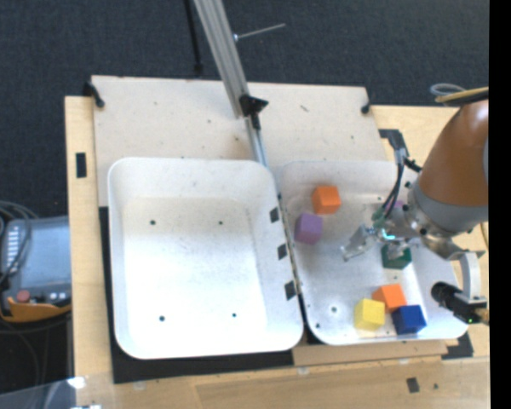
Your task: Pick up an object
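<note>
Gripper (364,244) lowered in the right bin (341,326), jaw state cannot be told, purple cube (308,227) just left, orange cube (326,198) farther, green block (398,258) right, yellow cube (370,313) near.

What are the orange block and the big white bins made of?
The orange block looks like matte foam or painted wood: flat colour, no shine; hard to tell which. The white bins look like thin moulded plastic, with rounded corners, smooth walls and scuffed, speckled floors.

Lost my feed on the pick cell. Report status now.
Hand low in right bin, nothing seen held. Purple cube, orange cube just left of it. Green block right beside it.
</note>
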### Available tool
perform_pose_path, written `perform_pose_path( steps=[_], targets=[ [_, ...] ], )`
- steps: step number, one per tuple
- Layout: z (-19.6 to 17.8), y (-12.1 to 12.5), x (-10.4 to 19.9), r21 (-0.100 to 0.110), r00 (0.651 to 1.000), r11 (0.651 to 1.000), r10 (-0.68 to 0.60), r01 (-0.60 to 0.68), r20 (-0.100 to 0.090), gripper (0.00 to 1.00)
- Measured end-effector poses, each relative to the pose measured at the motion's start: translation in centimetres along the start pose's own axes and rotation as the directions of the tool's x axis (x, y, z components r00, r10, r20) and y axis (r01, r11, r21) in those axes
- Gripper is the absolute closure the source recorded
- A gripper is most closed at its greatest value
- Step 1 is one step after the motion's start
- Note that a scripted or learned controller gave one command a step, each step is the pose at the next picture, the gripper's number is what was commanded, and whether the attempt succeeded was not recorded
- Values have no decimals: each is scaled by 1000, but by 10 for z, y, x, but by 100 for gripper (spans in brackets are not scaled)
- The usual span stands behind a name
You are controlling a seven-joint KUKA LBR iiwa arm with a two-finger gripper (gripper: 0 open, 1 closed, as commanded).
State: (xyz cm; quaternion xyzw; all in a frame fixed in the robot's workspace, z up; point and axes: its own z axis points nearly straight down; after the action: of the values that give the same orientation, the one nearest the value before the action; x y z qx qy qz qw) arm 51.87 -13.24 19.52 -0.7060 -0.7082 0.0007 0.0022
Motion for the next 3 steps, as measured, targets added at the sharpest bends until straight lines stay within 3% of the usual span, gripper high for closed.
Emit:
perform_pose_path(
  steps=[1, 3],
  targets=[
    [-2, 1, -1, -6, 1000, 1000, 4, -4, 1, 0],
    [97, 6, 4, -4, 1000, 1000, 6, -6, 5, 0]
  ],
)
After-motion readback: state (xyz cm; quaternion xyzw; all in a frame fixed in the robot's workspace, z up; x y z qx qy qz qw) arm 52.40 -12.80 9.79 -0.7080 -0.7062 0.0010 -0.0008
